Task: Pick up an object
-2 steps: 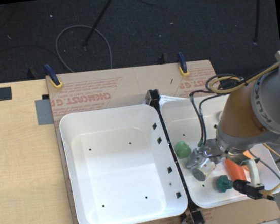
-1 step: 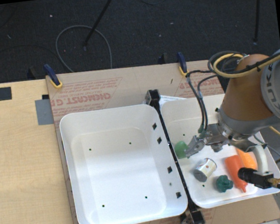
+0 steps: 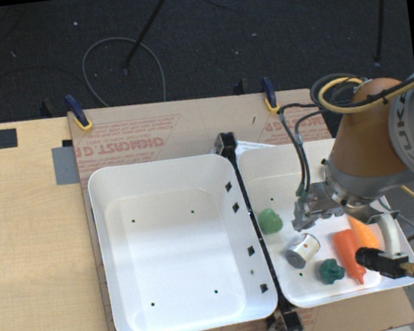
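In the right bin [image 3: 271, 167] lie a green ball [image 3: 269, 221], a small silver-white cylinder [image 3: 302, 250] on its side, a dark teal lump [image 3: 330, 271] and an orange carrot-shaped piece [image 3: 349, 254] with a black tip. The gripper [image 3: 304, 217] hangs low over the right bin, just right of the green ball and directly above the cylinder. The arm's wrist hides most of the gripper from above. Nothing is seen between the fingers.
The left bin [image 3: 107, 212] stands beside the right one, a black divider strip [image 3: 244, 216] running between them. Cables [image 3: 295, 142] trail down from the back to the wrist. Cardboard lies under both bins, clamped at the rear.
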Robot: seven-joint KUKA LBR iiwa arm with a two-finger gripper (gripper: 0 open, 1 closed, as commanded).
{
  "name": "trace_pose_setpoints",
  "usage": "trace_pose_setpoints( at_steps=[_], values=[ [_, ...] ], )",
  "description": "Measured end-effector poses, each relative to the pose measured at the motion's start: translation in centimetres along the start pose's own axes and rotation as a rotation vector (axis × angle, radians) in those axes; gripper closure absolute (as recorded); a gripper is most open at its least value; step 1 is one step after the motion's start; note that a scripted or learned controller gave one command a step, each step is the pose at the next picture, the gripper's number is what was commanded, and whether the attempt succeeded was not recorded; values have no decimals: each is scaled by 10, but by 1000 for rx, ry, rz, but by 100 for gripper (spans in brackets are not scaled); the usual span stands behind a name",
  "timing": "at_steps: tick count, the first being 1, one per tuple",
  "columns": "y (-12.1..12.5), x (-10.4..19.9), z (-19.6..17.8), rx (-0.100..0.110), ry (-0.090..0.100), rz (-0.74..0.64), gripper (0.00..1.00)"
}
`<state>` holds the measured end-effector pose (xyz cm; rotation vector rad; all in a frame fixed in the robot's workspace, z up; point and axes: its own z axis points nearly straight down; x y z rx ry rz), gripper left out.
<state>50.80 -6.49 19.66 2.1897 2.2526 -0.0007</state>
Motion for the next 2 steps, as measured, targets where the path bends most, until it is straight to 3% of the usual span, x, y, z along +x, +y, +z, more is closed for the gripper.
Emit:
trace_pose_setpoints(
  at_steps=[1, 2],
  values=[
    [0, 0, 0, 1, 0, 1, 0],
    [0, -1, -10, 1, 0, 2, 100]
  ],
)
